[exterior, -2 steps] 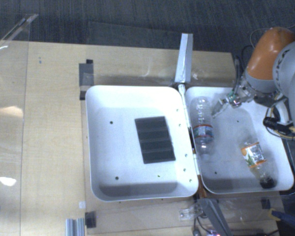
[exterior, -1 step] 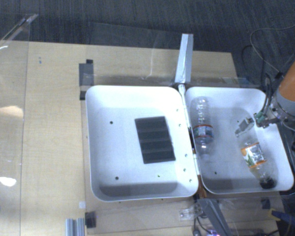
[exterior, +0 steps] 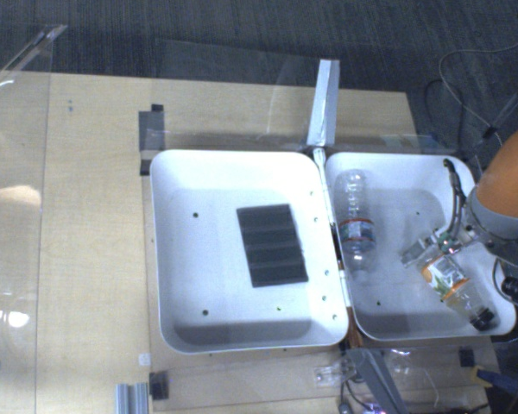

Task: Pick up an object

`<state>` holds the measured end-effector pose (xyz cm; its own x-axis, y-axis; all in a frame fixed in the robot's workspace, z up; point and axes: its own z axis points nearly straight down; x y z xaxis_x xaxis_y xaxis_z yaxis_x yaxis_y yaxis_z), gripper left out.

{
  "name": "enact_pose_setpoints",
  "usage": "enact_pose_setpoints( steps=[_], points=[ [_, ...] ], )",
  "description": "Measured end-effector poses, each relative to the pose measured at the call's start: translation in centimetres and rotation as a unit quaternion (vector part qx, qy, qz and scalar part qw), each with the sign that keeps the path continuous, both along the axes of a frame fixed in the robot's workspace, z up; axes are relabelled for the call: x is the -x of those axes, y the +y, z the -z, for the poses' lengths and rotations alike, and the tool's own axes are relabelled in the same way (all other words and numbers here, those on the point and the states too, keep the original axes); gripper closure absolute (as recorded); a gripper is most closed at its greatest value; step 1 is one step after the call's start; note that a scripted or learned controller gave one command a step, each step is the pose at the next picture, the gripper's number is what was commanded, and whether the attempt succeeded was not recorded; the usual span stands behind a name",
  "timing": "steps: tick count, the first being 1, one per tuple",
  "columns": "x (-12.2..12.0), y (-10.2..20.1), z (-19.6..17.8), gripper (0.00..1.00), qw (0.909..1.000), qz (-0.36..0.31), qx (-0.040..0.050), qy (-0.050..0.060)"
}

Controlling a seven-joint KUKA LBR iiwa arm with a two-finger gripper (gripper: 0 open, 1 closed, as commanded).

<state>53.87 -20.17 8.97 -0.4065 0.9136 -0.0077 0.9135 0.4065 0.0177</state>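
Note:
In the right bin point(exterior: 388, 166) a clear plastic bottle point(exterior: 355, 218) with a dark label band lies along the left wall. A second small bottle point(exterior: 453, 287) with an orange and green label and a black cap lies near the bin's right front corner. My gripper point(exterior: 430, 248) hangs low over the right bin, just above and left of the labelled bottle's upper end, and right of the clear bottle. The grey arm with its orange band point(exterior: 508, 179) comes in from the right. A black ridged rectangular pad point(exterior: 272, 244) lies flat in the middle of the left bin point(exterior: 181, 188).
A metal post point(exterior: 323, 110) rises behind the seam between the bins. Cables point(exterior: 466, 76) run behind the right bin, and clamps and wires sit along the bench's front edge point(exterior: 371, 382). Bare wooden bench lies left of the bins.

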Motion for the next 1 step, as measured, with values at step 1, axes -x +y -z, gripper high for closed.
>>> enact_pose_setpoints(
  steps=[1],
  points=[
    [2.24,-0.19,-0.03,0.0,0.9998,-0.022,0.0011,0.001]
  ],
)
